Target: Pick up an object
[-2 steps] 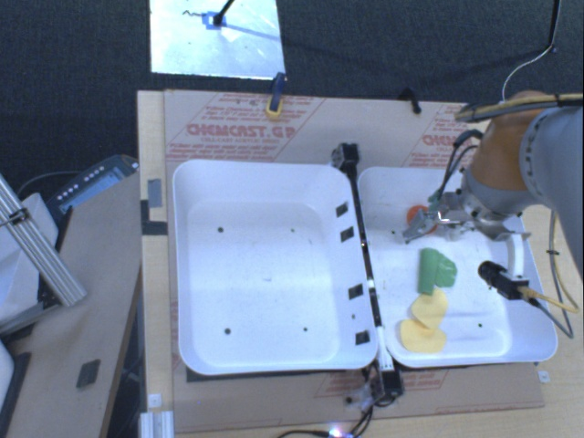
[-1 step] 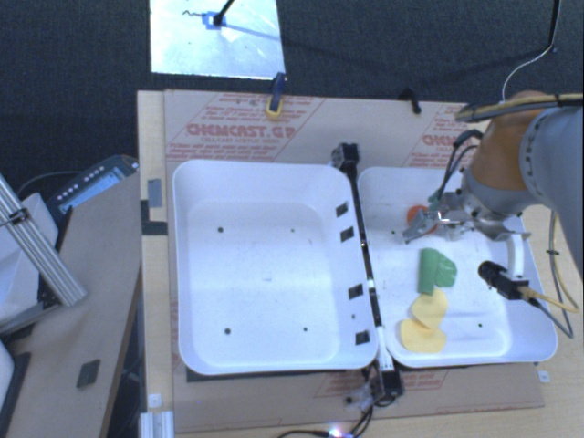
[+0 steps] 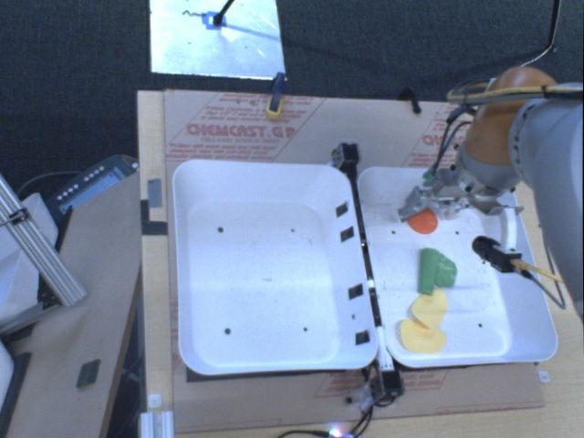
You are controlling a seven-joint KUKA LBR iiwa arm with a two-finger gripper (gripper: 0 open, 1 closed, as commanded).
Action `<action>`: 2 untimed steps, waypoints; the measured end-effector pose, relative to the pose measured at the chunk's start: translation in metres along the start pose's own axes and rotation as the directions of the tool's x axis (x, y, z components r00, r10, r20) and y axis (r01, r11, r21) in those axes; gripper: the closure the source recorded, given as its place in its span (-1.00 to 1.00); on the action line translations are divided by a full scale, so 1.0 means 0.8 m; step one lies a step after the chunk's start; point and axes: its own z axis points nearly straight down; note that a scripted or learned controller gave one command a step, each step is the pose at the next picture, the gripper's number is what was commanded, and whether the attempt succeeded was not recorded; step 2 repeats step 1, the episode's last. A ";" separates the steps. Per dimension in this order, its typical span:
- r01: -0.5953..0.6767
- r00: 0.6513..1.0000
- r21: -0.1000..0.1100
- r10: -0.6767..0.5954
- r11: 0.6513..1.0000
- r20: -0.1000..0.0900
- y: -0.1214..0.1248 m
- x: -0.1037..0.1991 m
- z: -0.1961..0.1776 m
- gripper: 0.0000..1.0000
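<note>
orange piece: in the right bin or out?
In. The orange piece lies on the right bin floor near its far end, directly under the gripper.

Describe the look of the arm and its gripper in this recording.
The arm is a thick grey cylinder with a rounded orange band above the wrist. Thin dark and yellow cables loop around the orange part. The gripper is a small grey metal assembly of plates and fittings.

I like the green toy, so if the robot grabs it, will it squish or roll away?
Probably no rolling: the green piece looks blocky and lies flat in the right bin. It looks like light plastic or foam, so maybe slightly squishy. Its smooth surface might slip from the gripper.
</note>
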 end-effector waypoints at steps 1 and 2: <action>-0.002 1.000 0.001 0.002 1.000 0.001 0.023 -0.029 -0.009 -1.00; -0.002 1.000 0.001 0.002 1.000 0.001 0.023 -0.029 -0.009 -1.00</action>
